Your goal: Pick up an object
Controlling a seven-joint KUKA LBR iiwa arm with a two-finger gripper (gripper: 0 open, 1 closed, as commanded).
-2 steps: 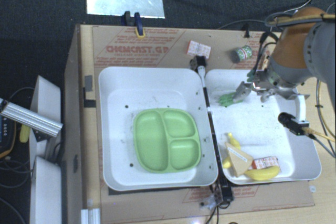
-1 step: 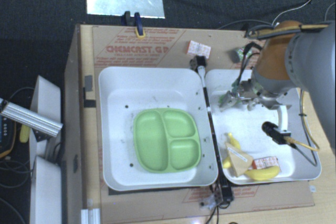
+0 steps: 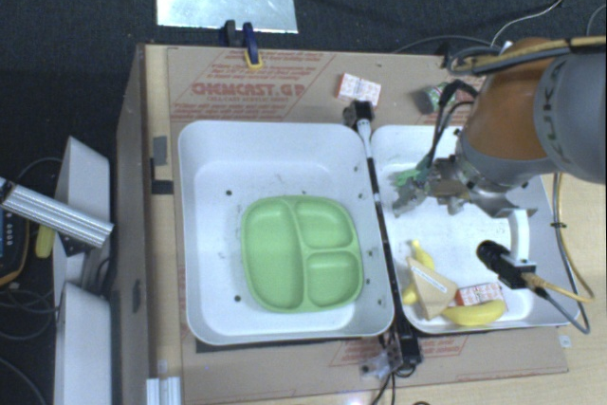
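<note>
- Claw [image 3: 410, 192] hung low over right bin [image 3: 455, 237], near its left wall; can't tell whether it was apart or together.
- Banana [image 3: 479, 314], tan wedge [image 3: 429, 291] & small red-white box [image 3: 477, 293] lay bunched at that bin's front edge, apart from claw.
- Left bin [image 3: 204, 204] held green divided plate [image 3: 303, 253], approx. centre.

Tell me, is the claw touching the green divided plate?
Apart. The camera view shows the claw over the right bin, while the green divided plate lies in the left bin, with the bin walls between them.
</note>
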